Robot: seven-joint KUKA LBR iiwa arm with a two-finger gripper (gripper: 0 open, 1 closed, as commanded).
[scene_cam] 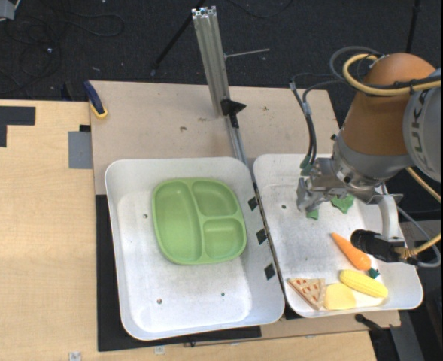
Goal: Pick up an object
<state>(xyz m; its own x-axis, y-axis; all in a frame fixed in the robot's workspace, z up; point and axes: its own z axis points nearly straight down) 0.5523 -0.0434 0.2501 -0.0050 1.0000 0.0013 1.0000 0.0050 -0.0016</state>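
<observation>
Nearest me, pizza slice [309, 292] and corn [364, 284] lie at the right bin's [281, 224] front rim. Whether the gripper [311, 201] is gripping, I cannot tell; green object [344, 201] just beside it. Nothing lifted yet. Carrot [352, 251] sits between; bin's left half open.

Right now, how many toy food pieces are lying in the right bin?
5 visible: green piece under the tool, carrot, corn cob, yellow piece, pizza slice at the front. The arm may hide others.
</observation>
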